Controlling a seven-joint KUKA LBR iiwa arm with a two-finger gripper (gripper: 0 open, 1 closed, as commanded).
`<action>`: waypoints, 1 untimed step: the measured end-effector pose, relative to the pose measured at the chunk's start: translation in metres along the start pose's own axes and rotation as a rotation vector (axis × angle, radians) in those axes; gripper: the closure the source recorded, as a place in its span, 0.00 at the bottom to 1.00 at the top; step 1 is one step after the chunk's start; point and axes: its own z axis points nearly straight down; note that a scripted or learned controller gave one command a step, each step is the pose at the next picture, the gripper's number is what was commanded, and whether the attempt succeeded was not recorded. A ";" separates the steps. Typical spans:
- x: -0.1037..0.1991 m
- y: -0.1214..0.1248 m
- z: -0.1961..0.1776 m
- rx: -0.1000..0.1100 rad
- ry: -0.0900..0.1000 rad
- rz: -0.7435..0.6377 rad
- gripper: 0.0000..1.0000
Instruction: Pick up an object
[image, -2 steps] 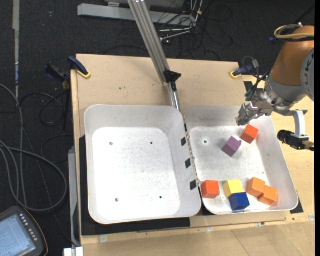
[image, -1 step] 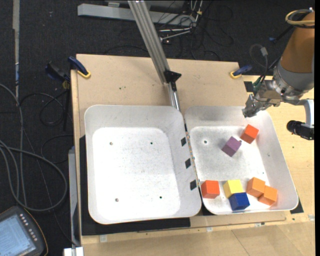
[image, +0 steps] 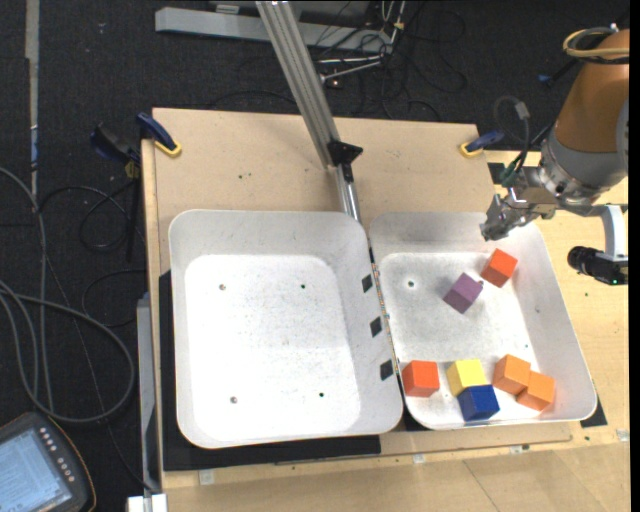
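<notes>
Nothing is lifted yet, so the whole pick remains to be done. The gripper (image: 497, 226) hangs over the right bin's (image: 560, 330) far edge, just above an orange cube (image: 499, 267); whether it is open or closed I cannot tell, and nothing shows in its hold. A purple cube (image: 463, 292) lies nearby, with orange, yellow and blue cubes along the near edge. The left bin (image: 190, 300) sits alongside on the tan counter (image: 250, 160), with dark carpet and cables around.
</notes>
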 end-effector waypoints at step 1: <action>0.049 -0.021 -0.012 0.000 0.002 -0.003 1.00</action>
